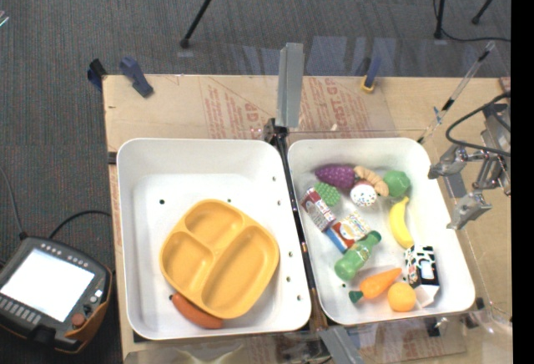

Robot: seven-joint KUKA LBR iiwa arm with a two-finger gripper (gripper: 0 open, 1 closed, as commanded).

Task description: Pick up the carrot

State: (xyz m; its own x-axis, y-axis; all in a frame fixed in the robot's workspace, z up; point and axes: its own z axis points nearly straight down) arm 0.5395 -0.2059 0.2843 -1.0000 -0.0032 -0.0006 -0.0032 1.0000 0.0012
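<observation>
I judge the approach step isn't begun: my tool hangs outside the right bin's right rim, and I cannot tell its state. The carrot lies near the front, touching an orange, beside a green bottle. Next I'd swing in above it.

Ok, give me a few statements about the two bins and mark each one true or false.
1. The carrot lies in the right bin. True.
2. The yellow tray sits in the right bin. False: it is in the left bin.
3. The banana lies in the same bin as the carrot. True.
4. The gripper holds the carrot. False: it is at the right bin's right edge, apart from the carrot.
5. The green bottle is in the left bin. False: right bin.
</observation>
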